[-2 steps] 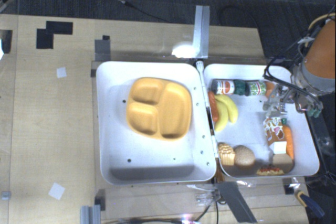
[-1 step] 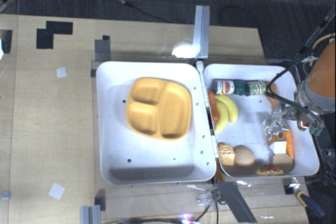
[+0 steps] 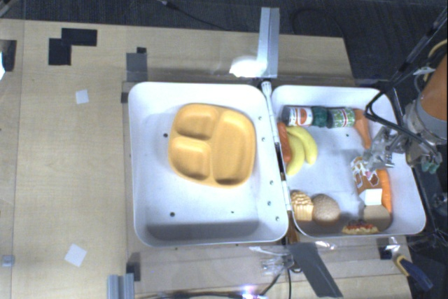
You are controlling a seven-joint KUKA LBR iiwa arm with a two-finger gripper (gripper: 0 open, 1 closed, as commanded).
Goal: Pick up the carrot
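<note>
An orange carrot [image 3: 384, 190] lies along the right side of the right bin [image 3: 336, 154], pointing toward the front. A second orange carrot [image 3: 362, 128] lies near the bin's back right, next to a can. My gripper [image 3: 380, 149] hangs over the bin's right part, between the two carrots and just above a brown-and-white packet [image 3: 363, 177]. Nothing shows as held in it.
In the right bin a can [image 3: 318, 116] lies on its side at the back, with bananas [image 3: 299, 148] and a reddish sausage [image 3: 283, 142] on the left and bread rolls [image 3: 315, 207] in front. The left bin [image 3: 150, 171] holds a yellow divided tray [image 3: 212, 144].
</note>
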